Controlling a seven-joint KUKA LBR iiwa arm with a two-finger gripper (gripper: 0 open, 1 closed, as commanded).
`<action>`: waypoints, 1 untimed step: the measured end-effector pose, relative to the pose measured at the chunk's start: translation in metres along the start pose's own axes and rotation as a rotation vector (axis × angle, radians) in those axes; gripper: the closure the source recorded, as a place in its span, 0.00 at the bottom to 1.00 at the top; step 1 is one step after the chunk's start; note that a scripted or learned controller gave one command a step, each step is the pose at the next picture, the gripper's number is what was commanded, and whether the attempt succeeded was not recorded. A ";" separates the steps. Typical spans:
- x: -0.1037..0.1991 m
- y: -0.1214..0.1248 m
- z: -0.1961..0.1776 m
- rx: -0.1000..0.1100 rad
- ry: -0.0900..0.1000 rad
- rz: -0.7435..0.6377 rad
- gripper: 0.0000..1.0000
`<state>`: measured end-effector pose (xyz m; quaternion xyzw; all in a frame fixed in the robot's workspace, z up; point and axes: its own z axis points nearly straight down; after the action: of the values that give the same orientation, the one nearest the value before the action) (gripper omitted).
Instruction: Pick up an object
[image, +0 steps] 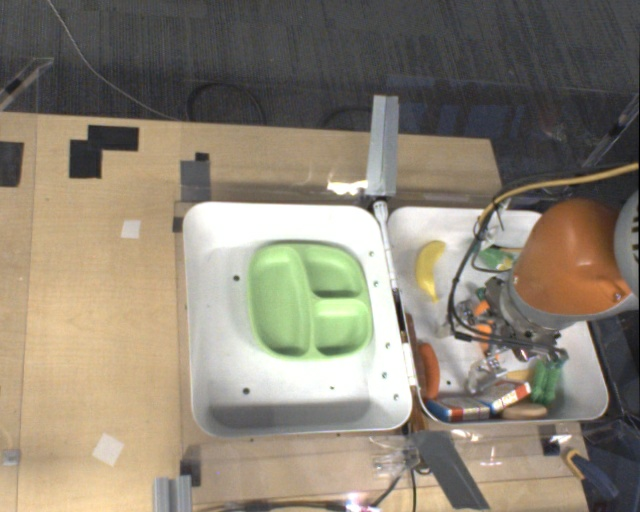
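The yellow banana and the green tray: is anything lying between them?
In the camera view, the white rims where the two bins meet run between the banana and the green tray. Otherwise only bare white bin floor lies between them.

End effector (500, 362) fingers and nearby small objects (525, 392) indistinct

green tray (306, 299), yellow banana (430, 268), white bins (215, 330)

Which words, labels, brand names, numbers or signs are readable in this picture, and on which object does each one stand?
None can be read.
The green divided tray in the left bin is plain.
The banana and the small items in the right bin under the gripper are too small and blurred to show any print.
The black patches on the bench are shapes, not letters.
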<state>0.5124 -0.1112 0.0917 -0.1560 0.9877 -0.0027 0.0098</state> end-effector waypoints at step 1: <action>-0.007 0.000 -0.014 0.007 -0.020 -0.004 1.00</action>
<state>0.5187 -0.1093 0.1062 -0.1579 0.9872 -0.0045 0.0203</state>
